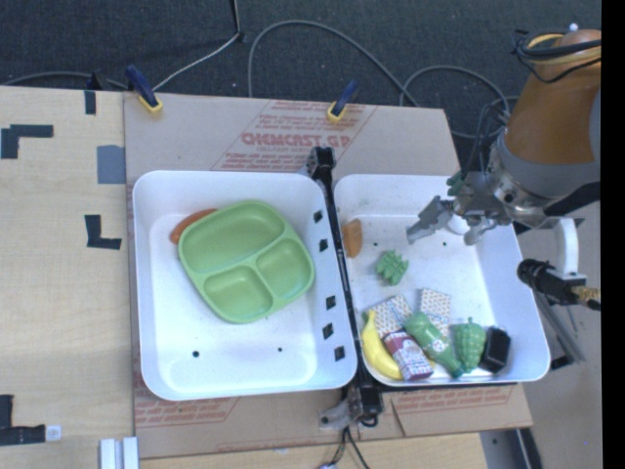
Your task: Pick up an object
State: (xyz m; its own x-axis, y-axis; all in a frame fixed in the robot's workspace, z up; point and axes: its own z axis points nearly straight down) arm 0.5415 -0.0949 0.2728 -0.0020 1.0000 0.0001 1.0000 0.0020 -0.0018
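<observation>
My gripper [451,229] hangs over the upper part of the right bin [508,272], its fingers [427,226] spread open with nothing between them. Below and to its left lies a small green leafy toy [392,267]. An orange piece [352,237] rests against the bin's left wall. Along the bin's front edge sits a cluster: a yellow banana [376,347], two patterned packets [435,304], a red and white can [411,356], a green bottle [431,339], a green pepper [469,344] and a black object [496,349].
The left bin [166,340] holds a green divided plate [247,260] with an orange item [191,224] partly hidden under its upper left rim. A black divider [330,252] runs between the bins. Cables lie on the dark floor behind the bench.
</observation>
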